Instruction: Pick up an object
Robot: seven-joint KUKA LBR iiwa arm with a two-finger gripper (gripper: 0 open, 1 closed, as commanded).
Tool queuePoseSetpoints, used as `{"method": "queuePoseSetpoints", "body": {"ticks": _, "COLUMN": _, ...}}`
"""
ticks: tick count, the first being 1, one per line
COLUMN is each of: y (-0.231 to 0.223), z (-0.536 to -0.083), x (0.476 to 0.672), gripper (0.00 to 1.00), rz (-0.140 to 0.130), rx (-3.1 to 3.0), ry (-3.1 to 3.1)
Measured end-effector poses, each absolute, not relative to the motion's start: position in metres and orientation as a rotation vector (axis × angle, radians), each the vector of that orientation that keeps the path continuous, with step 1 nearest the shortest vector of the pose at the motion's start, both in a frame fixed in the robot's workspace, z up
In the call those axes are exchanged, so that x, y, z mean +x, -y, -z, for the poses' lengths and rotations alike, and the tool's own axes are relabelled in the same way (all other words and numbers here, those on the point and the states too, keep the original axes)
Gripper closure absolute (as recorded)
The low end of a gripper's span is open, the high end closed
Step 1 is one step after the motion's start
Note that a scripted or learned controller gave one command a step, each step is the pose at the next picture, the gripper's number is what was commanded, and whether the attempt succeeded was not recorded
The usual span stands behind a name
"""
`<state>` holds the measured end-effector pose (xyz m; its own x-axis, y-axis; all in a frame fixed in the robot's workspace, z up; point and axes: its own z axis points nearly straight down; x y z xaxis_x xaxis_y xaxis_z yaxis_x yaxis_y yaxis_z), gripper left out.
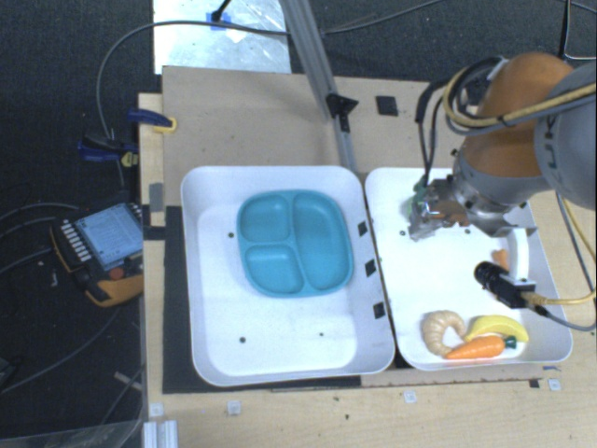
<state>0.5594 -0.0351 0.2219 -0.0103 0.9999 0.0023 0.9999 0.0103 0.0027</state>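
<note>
The left white bin (210,278) holds a blue plastic divided plate (295,243). The right white bin (410,297) holds a yellow banana (498,327), an orange carrot (476,348) and a beige curved pastry (440,328), clustered at its near edge. The gripper (424,215) hovers over that bin's far part, well apart from them.

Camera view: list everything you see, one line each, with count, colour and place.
Bins: 2, white, side by side on the bench.
Divided plate: 1, blue, three compartments, in the left bin.
Croissant: 1, tan, near front corner of the right bin.
Carrot: 1, orange, beside the croissant.
Banana: 1, yellow, just behind the carrot.
Clamps: 2, blue and yellow, at the bench's left edge.
Handheld pendant: 1, orange and grey, on the floor left of the bench.
Arm: 1, grey and orange, above the right bin.
Gripper: 1, metallic, over the right bin's back part.
</note>
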Motion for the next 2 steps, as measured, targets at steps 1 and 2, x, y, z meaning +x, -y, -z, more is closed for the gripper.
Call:
{"method": "queuePoseSetpoints", "body": {"ticks": 1, "y": -0.025, "z": -0.217, "x": 0.548, "gripper": 1.0, "rz": -0.003, "rx": 2.21, "ry": -2.236}}
{"method": "queuePoseSetpoints", "body": {"ticks": 2, "y": -0.084, "z": -0.218, "x": 0.535, "gripper": 1.0, "rz": -0.003, "rx": 2.21, "ry": -2.237}}
